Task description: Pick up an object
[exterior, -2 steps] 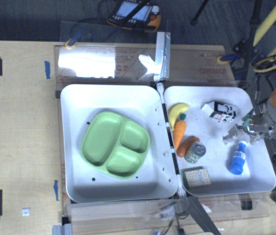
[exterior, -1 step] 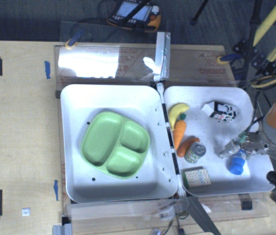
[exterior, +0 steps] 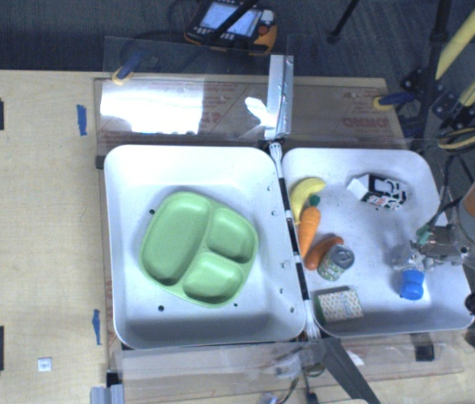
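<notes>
The right bin holds a yellow banana, an orange carrot, a small can lying on its side, a speckled flat block, a black-and-white packet and a small blue object. My gripper reaches in from the right and hangs low over the bin's right side, just above the blue object. Whether it touches the blue object is not clear from this angle.
A green divided plate lies in the left bin. A raised divider separates the two bins. A clear panel and a metal post stand behind them. Cables hang at the far right.
</notes>
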Robot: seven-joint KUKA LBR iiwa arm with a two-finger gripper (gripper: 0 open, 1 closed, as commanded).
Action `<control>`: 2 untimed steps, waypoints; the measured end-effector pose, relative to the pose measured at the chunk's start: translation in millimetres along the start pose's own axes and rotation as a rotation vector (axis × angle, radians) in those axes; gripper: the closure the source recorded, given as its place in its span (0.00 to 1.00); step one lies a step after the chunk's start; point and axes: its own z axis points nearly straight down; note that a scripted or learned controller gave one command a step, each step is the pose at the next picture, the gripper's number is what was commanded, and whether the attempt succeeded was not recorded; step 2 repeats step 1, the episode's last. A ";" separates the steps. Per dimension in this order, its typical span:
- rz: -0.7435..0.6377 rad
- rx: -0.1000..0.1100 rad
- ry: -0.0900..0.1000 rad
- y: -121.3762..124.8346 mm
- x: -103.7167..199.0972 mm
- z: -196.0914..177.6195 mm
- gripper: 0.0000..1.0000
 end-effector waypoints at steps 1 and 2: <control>0.019 0.001 -0.005 32.2 42.1 -87.7 1.00; 0.019 0.001 -0.005 32.2 42.1 -87.7 1.00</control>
